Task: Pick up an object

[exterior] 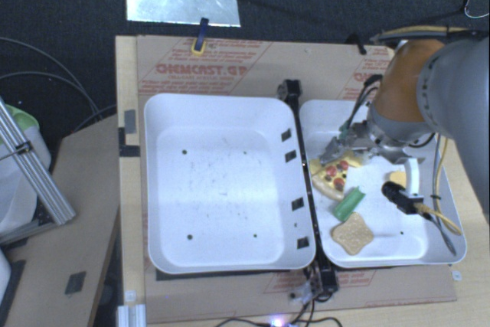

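Nearest the camera, a toast slice [352, 233] is seen lying in the right bin [440, 253]. Whether the hand [342, 145] is spread or pressed together cannot be told; it is lowered just above a pizza slice [334, 176]. A green piece [348, 204] is found between pizza and toast. The left bin [222, 107] is set alongside on the tabletop [230, 61].

Bulky grey rounded arm link [458, 84] with a broad orange band [400, 88] above the wrist. Thin dark cables [360, 105] along the orange section, a yellowish cable [439, 172] looping below. Dull metallic gripper [337, 149].
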`<state>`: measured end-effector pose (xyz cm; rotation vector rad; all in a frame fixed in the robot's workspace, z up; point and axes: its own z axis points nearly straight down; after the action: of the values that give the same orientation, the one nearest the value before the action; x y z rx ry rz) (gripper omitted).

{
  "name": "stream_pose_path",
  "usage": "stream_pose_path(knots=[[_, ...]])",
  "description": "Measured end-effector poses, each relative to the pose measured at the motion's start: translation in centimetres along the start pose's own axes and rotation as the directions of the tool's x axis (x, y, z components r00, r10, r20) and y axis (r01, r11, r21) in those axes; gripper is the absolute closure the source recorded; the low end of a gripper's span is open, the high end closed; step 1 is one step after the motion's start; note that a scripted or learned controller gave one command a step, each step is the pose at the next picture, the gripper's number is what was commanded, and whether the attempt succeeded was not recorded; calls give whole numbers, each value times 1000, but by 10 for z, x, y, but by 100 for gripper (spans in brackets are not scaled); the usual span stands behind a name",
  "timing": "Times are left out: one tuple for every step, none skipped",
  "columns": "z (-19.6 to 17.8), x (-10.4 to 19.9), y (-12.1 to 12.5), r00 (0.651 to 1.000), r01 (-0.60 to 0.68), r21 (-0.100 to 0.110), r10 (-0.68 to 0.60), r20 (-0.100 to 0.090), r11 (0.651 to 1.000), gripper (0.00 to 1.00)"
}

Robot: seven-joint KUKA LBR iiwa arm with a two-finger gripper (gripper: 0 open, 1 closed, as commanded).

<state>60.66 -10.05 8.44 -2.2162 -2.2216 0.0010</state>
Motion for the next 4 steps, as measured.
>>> stream_pose_path(knots=[[-14, -3, 5, 1000, 0, -13, 0, 4, 1000, 100], [-13, -3, 5, 1000, 0, -13, 0, 3, 1000, 0], [0, -73, 9, 1000, -5, -6, 5, 5, 1000, 0], [0, -100, -55, 1000, -7, -2, 7, 3, 1000, 0]])
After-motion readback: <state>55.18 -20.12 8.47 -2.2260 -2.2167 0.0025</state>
